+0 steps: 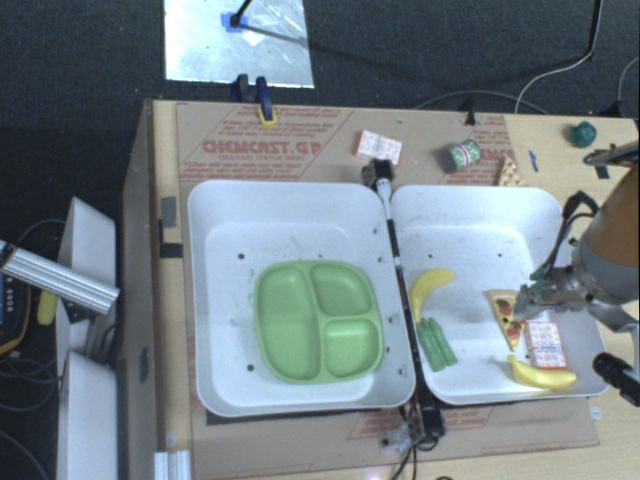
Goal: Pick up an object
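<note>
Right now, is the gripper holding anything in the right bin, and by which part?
It cannot be told. The gripper sits low over the pizza slice and the small red-and-white packet, but nothing is visibly held.

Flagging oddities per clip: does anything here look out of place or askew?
Mostly tidy. A small can lies tipped on its side on the bench behind the right bin, outside both bins. The green divided plate sits slightly skewed in the left bin.

In the right bin (470, 213), bare floor lies above the banana (430, 288); below it green beans (436, 343), right of it pizza (505, 316), packet (545, 344).
</note>
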Controlling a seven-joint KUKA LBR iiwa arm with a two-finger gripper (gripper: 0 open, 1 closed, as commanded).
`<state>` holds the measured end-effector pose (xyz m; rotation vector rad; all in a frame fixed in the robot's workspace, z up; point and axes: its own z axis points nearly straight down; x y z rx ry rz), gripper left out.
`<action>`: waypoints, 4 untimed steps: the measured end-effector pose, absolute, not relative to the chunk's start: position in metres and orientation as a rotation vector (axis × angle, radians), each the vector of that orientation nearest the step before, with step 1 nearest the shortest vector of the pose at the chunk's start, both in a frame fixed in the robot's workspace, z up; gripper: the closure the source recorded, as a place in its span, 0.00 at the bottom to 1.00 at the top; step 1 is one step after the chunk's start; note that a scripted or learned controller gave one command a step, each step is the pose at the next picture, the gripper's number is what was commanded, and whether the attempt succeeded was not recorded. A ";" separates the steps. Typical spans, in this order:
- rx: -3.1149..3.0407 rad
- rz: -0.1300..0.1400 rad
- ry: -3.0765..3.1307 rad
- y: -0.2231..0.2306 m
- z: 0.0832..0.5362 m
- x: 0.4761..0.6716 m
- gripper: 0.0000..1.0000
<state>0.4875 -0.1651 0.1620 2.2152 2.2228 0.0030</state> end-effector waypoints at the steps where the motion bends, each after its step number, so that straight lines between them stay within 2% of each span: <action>1: 2.217 0.001 2.220 -0.207 0.210 0.487 1.00; 2: 2.217 0.001 2.222 -0.207 0.209 0.487 0.00; 3: 2.217 0.001 2.226 -0.167 0.153 0.528 0.00; 4: 2.216 0.001 2.220 -0.208 0.199 0.525 0.00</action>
